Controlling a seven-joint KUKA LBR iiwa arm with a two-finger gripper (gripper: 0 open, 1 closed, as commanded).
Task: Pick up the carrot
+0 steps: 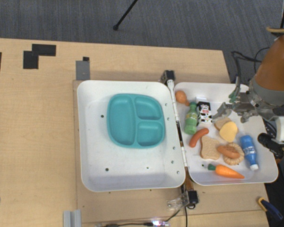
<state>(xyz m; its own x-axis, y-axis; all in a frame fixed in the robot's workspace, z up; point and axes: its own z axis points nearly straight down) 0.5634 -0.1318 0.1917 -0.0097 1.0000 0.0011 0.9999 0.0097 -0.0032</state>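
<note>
The carrot [228,172] is orange with a small green top. It lies flat at the front edge of the right bin [270,174], tip pointing right. My gripper [236,112] hangs over the back half of that bin, above a yellow piece [228,131], well behind the carrot. Its jaws look spread open with nothing between them. The grey arm with its orange band [277,65] comes in from the right.
The right bin also holds an orange ball [181,97], a green bottle [191,118], a red sausage [198,137], a bread slice [210,148], a hot dog bun [230,153] and a blue bottle [249,151]. A teal divided plate [135,120] sits in the left bin [92,141].
</note>
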